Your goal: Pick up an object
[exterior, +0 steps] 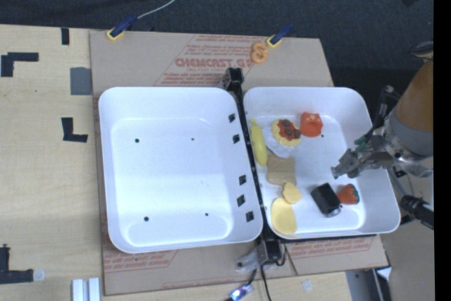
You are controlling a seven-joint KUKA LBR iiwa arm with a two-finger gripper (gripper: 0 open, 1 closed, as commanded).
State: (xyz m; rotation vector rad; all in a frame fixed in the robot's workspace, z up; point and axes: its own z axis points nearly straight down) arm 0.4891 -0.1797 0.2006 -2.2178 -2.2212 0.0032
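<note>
Over the right bin (pixel 352 103), near its right wall: claw (pixel 347 167), at the end of the grey arm (pixel 412 125) with its orange band, reaching in from the right. Claw state: cannot tell, too small and dark to read; nothing seen gripped.

Just below and left of the claw, on the bin floor: a black block (pixel 325 198), tilted, touching or nearly touching a small red piece (pixel 347 194) at its right. Both close under the claw tip but apart from it.

Toward the bin's upper middle: an orange-red piece (pixel 311 124), upright, just beside a pale yellow item topped with red and dark bits (pixel 286 132). Along the left wall: a long yellow piece (pixel 258 144), lying lengthwise next to the divider. Below the topped item: a tan square (pixel 280 170), flat. Under that, a small yellow round (pixel 291 192), and near the front-left corner a larger pale yellow round (pixel 284 216).

Left of all this: the left bin (pixel 116 151), white, side by side with the right one, joined along a dark seam with clips (pixel 242 180).

Beneath both bins: a brown cardboard sheet (pixel 204 56) with red print, held at its far edge by two blue-and-yellow clamps (pixel 121 27), lying on the pale bench (pixel 39 173). On the sheet near the right clamp: a small orange ring-like thing (pixel 259 52).
</note>
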